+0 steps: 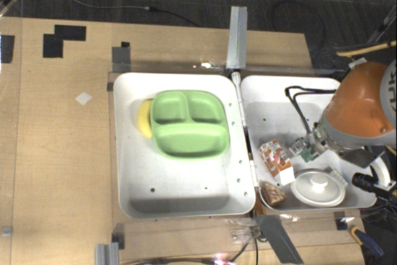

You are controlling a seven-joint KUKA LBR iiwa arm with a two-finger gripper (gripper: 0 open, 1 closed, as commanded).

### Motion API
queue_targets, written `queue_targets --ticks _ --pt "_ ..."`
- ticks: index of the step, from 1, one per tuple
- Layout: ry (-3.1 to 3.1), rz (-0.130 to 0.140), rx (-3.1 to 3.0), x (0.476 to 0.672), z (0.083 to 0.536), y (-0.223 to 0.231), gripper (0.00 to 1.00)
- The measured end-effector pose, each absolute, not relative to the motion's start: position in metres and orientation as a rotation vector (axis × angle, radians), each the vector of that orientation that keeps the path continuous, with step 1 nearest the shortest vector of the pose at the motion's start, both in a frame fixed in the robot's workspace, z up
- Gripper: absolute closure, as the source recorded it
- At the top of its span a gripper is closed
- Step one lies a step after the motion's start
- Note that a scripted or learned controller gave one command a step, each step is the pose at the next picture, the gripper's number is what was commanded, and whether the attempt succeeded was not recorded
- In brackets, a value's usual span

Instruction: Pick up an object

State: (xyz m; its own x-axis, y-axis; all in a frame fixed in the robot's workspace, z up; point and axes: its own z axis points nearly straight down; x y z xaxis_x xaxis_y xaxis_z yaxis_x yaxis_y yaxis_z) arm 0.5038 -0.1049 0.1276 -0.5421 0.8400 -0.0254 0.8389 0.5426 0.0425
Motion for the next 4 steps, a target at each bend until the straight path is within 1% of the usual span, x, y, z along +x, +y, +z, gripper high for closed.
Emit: queue_targets --ticks 1,2,3,4 --pt "2.719 0.037 1.483 0.504 0.128 -0.106 0.00" --pt "2.854 0.002 1.298 0.523 0.160 -0.172 0.00" --pt "2.970 0.002 1.007 0.535 0.104 -0.148 0.00" --pt "2.800 0.002 1.406 0.528 0.106 -0.192 0.00"
